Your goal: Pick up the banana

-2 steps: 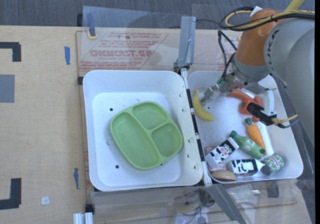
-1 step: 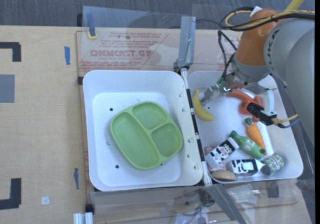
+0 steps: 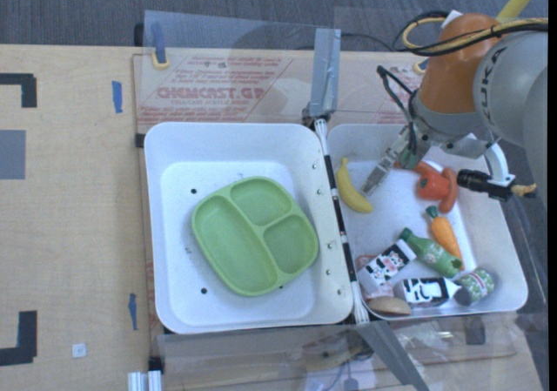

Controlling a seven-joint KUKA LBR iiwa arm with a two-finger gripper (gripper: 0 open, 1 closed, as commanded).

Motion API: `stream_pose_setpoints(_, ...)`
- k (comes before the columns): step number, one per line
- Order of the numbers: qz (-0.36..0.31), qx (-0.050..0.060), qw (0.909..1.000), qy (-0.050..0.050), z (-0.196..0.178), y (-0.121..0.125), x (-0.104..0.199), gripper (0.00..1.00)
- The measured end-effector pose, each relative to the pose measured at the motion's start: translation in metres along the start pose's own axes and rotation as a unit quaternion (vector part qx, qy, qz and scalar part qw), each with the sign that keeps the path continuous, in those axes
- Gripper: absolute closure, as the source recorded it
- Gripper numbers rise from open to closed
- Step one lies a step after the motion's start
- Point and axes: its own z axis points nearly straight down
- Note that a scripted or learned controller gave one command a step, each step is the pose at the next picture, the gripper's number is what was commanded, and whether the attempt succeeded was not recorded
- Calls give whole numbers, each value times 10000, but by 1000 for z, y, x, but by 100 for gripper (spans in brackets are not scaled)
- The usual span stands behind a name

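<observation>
Bright, even overhead light with soft, faint shadows. Mild glare whitens the two shallow white plastic bins point(image 3: 165, 154) and streaks the clear plastic sheet point(image 3: 261, 41) behind them. Focus is slightly soft throughout, the picture coarse.

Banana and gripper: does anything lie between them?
No. In the camera view only bare white bin floor separates the banana from the gripper; they sit close but apart.

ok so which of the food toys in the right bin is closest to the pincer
The banana. It lies yellow and curved along the right bin's left wall, just left of the pincer. The red toy is close on the other side; the carrot lies further down.
</observation>
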Motion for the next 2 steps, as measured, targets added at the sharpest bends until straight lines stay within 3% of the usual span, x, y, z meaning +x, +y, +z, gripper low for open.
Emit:
stream_pose_setpoints(1, -2353, -85, 9719, -72, 0, 2, 14, 0)
stream_pose_setpoints(2, -2345, -128, 9719, -139, -12, 5, 10, 100)
